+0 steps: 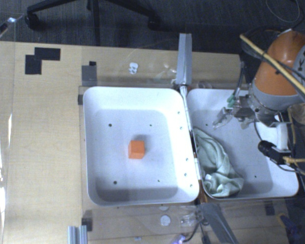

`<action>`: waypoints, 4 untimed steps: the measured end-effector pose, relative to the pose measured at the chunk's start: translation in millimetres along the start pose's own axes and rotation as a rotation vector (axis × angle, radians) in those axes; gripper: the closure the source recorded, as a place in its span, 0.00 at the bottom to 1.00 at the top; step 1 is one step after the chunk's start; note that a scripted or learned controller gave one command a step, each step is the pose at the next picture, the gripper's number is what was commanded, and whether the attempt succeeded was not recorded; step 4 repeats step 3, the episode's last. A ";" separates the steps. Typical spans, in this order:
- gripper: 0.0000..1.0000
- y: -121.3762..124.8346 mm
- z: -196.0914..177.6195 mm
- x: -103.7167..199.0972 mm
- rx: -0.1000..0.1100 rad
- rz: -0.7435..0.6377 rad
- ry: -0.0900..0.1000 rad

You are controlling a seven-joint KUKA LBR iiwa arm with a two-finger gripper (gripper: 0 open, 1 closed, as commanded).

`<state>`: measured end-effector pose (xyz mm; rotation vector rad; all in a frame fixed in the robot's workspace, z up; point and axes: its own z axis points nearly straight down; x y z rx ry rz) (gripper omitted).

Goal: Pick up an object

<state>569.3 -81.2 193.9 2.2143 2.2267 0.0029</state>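
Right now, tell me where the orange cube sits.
The orange cube lies near the middle of the left bin in the camera view, alone on its floor, well apart from the crumpled cloth in the right bin.

The arm [284, 70] runs off the right edge, so most of its length is cut away, and its orange band and wrist cover the right bin's [254, 179] upper right corner. The end effector [224, 117] is small and blurred; how its fingers stand cannot be told. The cloth [216, 164] hides the bin floor beneath it. The chair base [91, 6] is cut by the top edge. The table [40, 161] runs off the left and bottom edges.
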 end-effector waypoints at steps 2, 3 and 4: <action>1.00 -10.0 88.4 -40.7 -0.006 0.032 0.000; 1.00 17.5 22.2 -15.3 -0.001 0.341 -0.001; 1.00 17.5 22.2 -15.3 -0.001 0.341 -0.001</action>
